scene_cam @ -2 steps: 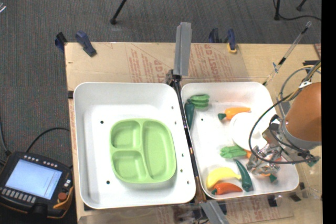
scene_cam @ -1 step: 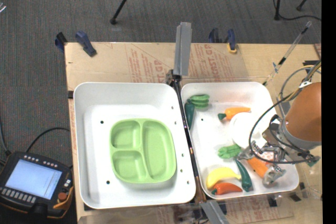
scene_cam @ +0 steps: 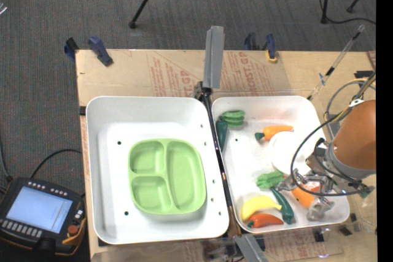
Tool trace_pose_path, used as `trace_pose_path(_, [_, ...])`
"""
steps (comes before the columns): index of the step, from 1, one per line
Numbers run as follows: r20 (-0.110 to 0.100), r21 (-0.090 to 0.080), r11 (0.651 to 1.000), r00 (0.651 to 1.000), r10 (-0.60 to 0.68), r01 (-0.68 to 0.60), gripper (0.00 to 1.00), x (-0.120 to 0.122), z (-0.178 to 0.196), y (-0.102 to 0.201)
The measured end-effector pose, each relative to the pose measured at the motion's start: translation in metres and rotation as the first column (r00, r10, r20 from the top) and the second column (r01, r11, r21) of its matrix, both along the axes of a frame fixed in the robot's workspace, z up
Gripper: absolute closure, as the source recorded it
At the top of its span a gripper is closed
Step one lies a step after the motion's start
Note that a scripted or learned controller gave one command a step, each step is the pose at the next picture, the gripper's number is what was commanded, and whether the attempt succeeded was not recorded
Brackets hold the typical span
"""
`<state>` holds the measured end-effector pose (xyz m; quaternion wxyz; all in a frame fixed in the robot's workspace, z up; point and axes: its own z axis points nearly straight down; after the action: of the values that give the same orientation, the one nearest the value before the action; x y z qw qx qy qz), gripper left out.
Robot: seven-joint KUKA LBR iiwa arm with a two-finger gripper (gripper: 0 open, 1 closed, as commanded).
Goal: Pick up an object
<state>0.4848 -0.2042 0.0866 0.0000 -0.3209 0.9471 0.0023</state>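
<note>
Gripper (scene_cam: 305, 188) low in right bin (scene_cam: 245, 104), over an orange toy piece (scene_cam: 302, 196) near the bin's front right corner; grip state can't tell. Yellow banana (scene_cam: 258, 205) just left, green divided plate (scene_cam: 167, 176) in left bin (scene_cam: 104, 126).

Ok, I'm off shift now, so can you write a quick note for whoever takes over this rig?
Gripper: low in the right bin, near its front right corner, among the toy foods. Whether it is open or shut is unclear, and nothing visibly sits between its fingers.
Right bin: an orange carrot and a green piece toward the back, a white plate mid-bin, a yellow banana and a red-orange pepper at the front.
Left bin: a green divided plate.
Done: the arm is down at the objects.
Left: no pick confirmed; grasp and lift one object.
</note>
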Motion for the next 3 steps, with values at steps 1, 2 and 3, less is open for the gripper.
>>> trace_pose_path(1, [0.001, 0.003, 1.000, 1.000, 0.000, 0.000, 1.00, 0.001, 0.009, 0.003])
trace_pose_path(2, [0.000, 0.003, 1.000, 1.000, 0.000, 0.000, 0.00, 0.001, 0.009, 0.003])
trace_pose_path(3, [0.005, -0.001, 0.999, 0.999, 0.045, -0.045, 0.00, -0.001, 0.001, 0.014])
